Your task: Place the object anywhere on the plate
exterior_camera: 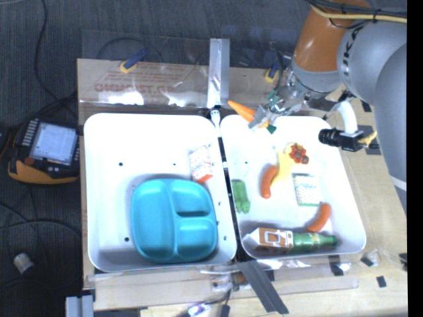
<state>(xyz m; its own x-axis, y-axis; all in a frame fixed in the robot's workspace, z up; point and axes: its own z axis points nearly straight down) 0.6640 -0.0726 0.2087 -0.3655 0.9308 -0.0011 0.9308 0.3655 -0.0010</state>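
**Hovering at the back rim of the right bin, plate waiting in the left**

Looking down on your tabletop (92, 84), you see two white bins side by side. The left bin (112, 144) carries a turquoise divided plate (174, 220) in its near half, with a small white-and-red packet (201, 163) just behind the plate's far right corner, apart from it.

Your hand (268, 114) sits over the far edge of the right bin (344, 177), near the divider, with the orange-banded arm (330, 32) coming in from the right. An orange carrot (241, 110) lies on the rim just left of the fingertips; you cannot tell whether they touch it, nor whether the hand is open or closed.

Inside the right bin you have a yellow banana-shaped piece (285, 166) with a small dark red cluster (299, 153) at its far end, an orange sausage shape (267, 181) beside it, a white carton (306, 189), a second orange sausage (318, 217), and a green bottle (295, 240) lying along the near wall. A green vegetable piece (240, 196) rests against the divider.
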